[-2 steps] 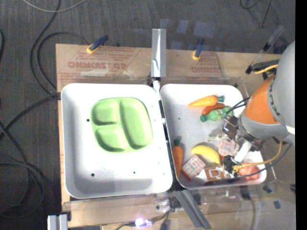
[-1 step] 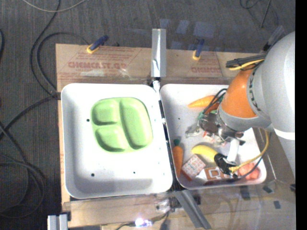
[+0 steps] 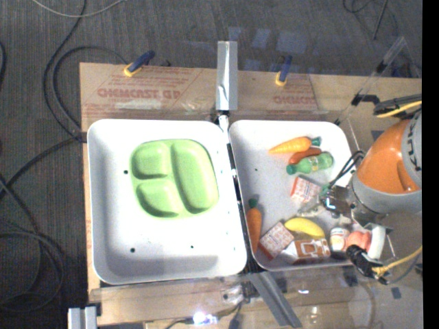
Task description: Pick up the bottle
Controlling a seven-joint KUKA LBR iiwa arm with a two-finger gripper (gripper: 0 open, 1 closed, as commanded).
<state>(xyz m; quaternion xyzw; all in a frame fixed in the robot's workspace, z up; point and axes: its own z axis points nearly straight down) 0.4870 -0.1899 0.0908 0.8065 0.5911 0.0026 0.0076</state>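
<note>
Dark carpet with loose cables surrounds my bench (image 3: 103, 91), which carries two white bins side by side. Left bin (image 3: 110, 245) holds a green divided tray (image 3: 175, 177). Right bin (image 3: 274, 177) holds the green bottle (image 3: 312, 163) at two o'clock, just below a carrot (image 3: 291, 144); a second carrot (image 3: 254, 226), a banana (image 3: 305, 226) and packets sit lower. My tool (image 3: 336, 201) hangs at the bin's four o'clock edge, near the bottle but apart from it; whether it is apart or together I cannot tell.

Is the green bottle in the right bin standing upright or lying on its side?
Lying on its side. The bottle shows its full length across the right bin's floor, beside the carrot.
</note>
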